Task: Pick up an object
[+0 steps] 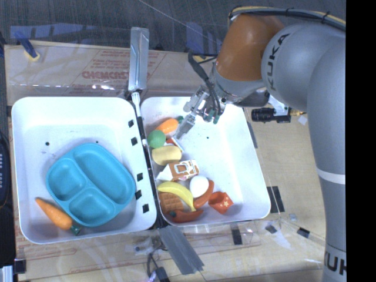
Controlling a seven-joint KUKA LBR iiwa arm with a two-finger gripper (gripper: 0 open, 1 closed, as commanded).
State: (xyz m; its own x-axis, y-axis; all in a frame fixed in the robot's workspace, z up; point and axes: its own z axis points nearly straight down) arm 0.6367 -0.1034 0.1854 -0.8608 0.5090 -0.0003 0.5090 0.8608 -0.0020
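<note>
In the right bin [247,163] you see toy food [179,175] piled at its left side; jaws [187,124] hover there, state unclear. Left bin [35,122]: blue tray [91,184], carrot [54,213].

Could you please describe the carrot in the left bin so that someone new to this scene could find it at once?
Start at the left bin, which holds a blue divided plate. Go to the plate's lower left edge: the carrot lies there on the bin floor, slanting toward the front wall. It is the one orange, tapered thing in that bin.
</note>
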